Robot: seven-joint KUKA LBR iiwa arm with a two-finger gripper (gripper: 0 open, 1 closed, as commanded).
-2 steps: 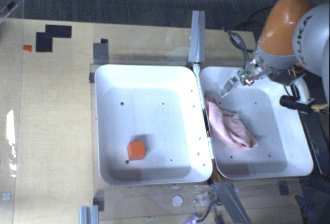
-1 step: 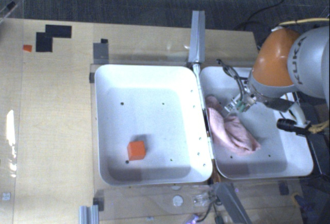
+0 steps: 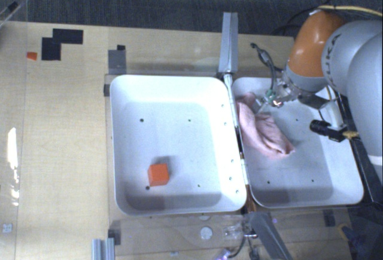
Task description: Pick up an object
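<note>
Pink cloth (image 3: pixel 263 130) lying crumpled along the left wall of the right bin (image 3: pixel 311 193), reaching up toward its back-left corner. Tool (image 3: pixel 270 99) low over the cloth's upper end, at or just above the fabric; whether open or clamped, cannot tell. Likely light, soft and limp, so best pinched at a raised fold, expecting it to drape and sag. Orange block (image 3: pixel 158 174) near the front-left of the left bin (image 3: pixel 173 88), probably rigid, light.

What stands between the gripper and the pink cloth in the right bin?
Nothing visible does. The gripper is low in the right bin, right at the upper edge of the pink cloth. The orange block lies apart in the left bin.
</note>
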